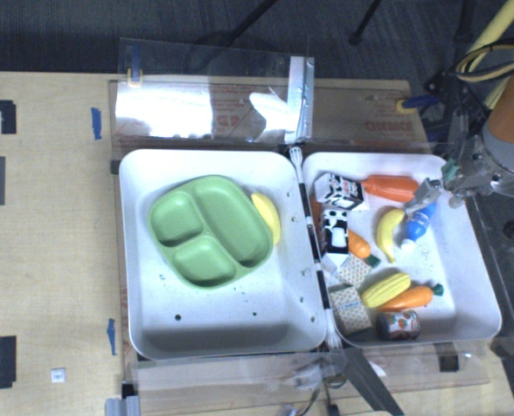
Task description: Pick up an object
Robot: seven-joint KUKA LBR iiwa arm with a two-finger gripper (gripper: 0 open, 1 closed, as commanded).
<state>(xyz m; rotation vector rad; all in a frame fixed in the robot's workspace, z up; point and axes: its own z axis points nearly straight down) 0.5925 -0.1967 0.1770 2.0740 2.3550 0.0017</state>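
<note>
The right bin [478, 271] holds several toy foods. A long orange carrot [392, 187] lies at the back, with a black-and-white cow-print carton [335, 219] to its left. A yellow banana [388, 232] and a small blue-and-white bottle [419, 224] sit mid-bin. Toward the front lie a yellow corn cob [385, 288], a carrot with a green top [410, 298] and a small can [398, 323]. My gripper [432, 194] hangs over the bin's back right, just above the blue bottle and beside the long carrot's tip. Nothing visibly hangs from it.
The left bin [152, 319] holds a green divided plate [210, 230] with a yellow fruit [268, 217] at its right edge. Checkered pieces [350, 306] and a small orange piece [359, 246] lie near the divider. A clear plastic panel [213, 102] stands behind the bins.
</note>
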